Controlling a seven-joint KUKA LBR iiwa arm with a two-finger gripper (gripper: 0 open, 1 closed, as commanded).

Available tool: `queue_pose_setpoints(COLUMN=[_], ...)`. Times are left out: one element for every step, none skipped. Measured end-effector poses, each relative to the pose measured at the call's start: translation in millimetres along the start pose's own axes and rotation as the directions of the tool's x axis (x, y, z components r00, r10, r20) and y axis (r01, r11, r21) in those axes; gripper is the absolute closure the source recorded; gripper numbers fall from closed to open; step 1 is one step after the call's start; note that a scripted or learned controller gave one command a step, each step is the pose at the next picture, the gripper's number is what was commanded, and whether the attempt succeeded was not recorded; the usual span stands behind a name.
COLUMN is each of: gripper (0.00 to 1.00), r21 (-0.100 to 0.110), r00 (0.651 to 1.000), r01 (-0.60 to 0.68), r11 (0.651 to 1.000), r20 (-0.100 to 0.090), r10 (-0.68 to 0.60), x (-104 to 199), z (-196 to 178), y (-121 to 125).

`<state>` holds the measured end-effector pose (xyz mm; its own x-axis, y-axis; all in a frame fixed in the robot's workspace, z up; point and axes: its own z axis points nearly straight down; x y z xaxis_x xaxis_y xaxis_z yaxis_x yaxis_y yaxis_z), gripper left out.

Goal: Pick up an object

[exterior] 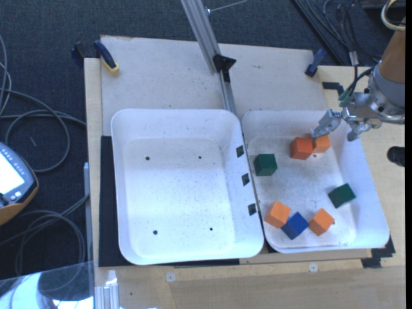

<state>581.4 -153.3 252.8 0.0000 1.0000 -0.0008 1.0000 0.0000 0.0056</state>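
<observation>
Right bin (367, 192) with seven coloured blocks, hand (337, 127) above them

I see a metal pole (205, 32) slanting over the bench top, blue clamps (106, 55) at its corners, loose cables (29, 118) on dark carpet (45, 18), lit screen (11, 172) far left.

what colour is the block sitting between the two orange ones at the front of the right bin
Blue, seen in the camera view.
</observation>
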Motion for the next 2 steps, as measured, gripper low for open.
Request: queue_pose_setpoints(gripper=[0.00,0.00], r21=[0.013,0.007], r00=[1.000,1.000], r01=[0.001,0.005], r11=[1.000,1.000], r20=[-0.003,-0.004], r10=[-0.001,-0.005], x=[4,45], z=[78,55], y=[14,1])
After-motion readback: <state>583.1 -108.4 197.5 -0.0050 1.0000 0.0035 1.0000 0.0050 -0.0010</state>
